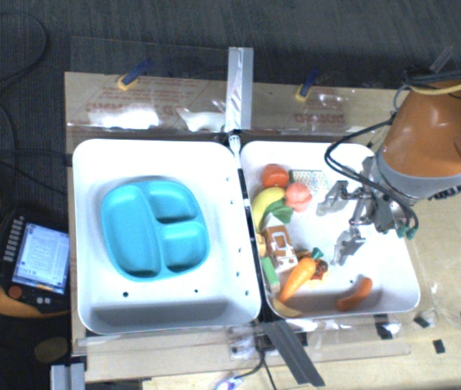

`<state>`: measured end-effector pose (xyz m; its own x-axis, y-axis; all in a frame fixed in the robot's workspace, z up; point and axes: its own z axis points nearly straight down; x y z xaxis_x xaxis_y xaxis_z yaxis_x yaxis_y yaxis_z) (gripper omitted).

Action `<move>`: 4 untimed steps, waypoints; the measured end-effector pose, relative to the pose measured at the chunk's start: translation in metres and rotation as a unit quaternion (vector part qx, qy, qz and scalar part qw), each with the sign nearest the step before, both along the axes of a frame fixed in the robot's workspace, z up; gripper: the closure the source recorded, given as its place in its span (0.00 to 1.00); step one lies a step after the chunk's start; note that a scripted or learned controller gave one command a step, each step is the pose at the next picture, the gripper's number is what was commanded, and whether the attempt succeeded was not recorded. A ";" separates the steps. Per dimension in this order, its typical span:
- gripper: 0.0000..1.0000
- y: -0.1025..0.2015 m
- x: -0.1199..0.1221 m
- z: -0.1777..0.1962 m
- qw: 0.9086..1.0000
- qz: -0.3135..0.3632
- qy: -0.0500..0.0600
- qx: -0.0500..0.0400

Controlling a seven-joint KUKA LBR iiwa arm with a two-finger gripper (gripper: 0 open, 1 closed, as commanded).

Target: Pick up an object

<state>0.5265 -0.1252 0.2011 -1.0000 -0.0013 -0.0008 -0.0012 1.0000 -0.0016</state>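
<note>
Arm: grey with an orange band, reaching in from the right and hanging over the right bin.
Gripper: low over the right bin, about at its middle; the jaws stand spread apart, one finger pointing left and up, the other finger pointing down, with bare white bin floor between them and nothing caught there.
Right bin: shallow and white, its toys heaped along the left side and front.
Tomato: orange-red, near the back left corner.
Peach: pinkish ball, just right of the tomato, well left of the upper finger.
Banana: yellow, curving below the tomato, touching a green piece.
Box: small brown and white carton, below the banana.
Carrot: orange, lying at a slant by the front wall, its leafy end near the lower finger but apart from it.
Sausage: reddish, at the front wall, below the gripper and clear of it.
Left bin: white, holding a blue plate with three compartments.
Surface: pale wood under both bins, two clamps at the back edge.
Floor: dark carpet; a handheld pendant lies at the left with cables.
</note>
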 end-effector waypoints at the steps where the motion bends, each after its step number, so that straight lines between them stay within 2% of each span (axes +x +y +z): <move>1: 0.00 0.025 0.015 -0.111 0.991 -0.133 -0.005 0.001; 2: 0.00 -0.020 0.091 -0.112 0.983 -0.184 -0.005 0.001; 3: 0.00 -0.096 0.070 -0.112 0.955 -0.295 -0.006 0.000; 4: 0.00 -0.098 0.121 -0.093 0.951 -0.310 -0.002 0.000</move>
<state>0.6474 -0.2231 0.1079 -0.8080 0.5892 -0.0041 0.5892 0.8080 -0.0007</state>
